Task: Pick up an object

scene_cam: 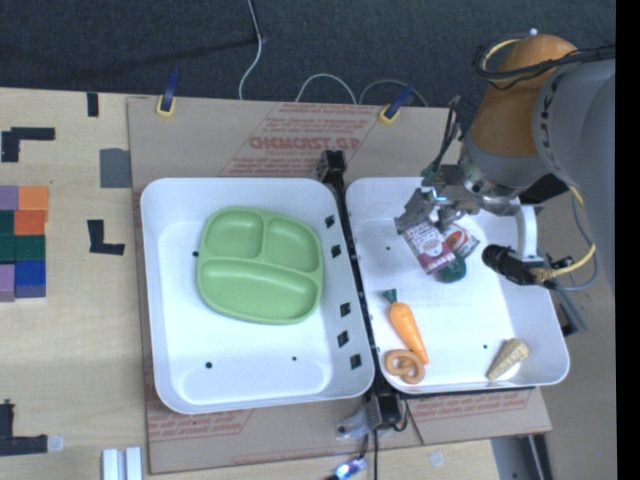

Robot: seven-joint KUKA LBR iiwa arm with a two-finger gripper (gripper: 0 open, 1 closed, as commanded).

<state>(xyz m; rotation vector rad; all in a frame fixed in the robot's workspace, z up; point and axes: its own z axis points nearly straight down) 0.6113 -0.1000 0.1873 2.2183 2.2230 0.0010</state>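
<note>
arm: reaching in from right, orange band above wrist | claw: lowered, pointing down-left

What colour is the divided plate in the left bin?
Light green, all over. The plate shows plainly in the camera view.

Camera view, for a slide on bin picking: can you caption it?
Arm's tool low over a red packet in the right bin, near a carrot and pretzel; green plate in left bin.

Red-white packet, right bin, beneath gripper.
</note>
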